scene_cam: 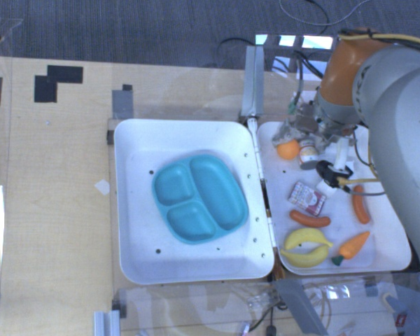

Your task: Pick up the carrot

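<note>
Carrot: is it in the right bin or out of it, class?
In. The carrot lies flat on the floor of the right bin, near its front edge, beside the banana. It lies apart from the claw.

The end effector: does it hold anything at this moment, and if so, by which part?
It cannot be told. The end effector sits low at the far end of the right bin, beside an orange. The carrot lies apart, near the front.

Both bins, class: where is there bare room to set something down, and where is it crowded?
Left bin: a bare white band runs all round the blue divided plate, widest along its left wall. Right bin: crowded; the orange ball, packet, two sausages, banana and carrot leave narrow gaps only.
</note>
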`<state>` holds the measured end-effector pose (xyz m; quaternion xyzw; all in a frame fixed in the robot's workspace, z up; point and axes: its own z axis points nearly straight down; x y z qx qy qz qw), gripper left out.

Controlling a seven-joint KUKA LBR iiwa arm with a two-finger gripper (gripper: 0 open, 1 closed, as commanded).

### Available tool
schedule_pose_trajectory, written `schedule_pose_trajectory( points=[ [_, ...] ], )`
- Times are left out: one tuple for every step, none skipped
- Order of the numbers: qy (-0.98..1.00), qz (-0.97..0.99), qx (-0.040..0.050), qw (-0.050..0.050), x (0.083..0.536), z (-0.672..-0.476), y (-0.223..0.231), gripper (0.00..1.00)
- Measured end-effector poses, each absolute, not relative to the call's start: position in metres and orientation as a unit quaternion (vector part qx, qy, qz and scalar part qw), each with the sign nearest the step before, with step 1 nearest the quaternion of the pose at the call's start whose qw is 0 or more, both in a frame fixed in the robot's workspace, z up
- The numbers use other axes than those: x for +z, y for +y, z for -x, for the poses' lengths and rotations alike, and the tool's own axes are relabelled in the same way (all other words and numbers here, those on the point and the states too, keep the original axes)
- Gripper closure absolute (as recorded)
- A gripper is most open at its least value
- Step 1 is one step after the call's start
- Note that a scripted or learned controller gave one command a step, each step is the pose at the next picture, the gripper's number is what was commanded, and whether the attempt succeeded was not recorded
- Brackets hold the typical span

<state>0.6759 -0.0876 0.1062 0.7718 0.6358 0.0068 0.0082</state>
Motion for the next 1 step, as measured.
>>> schedule_pose_trajectory(
  points=[
    [0.659, -0.752, 0.0012, 0.001, 0.1094, -0.6431, -0.0869, 0.00]
  ],
)
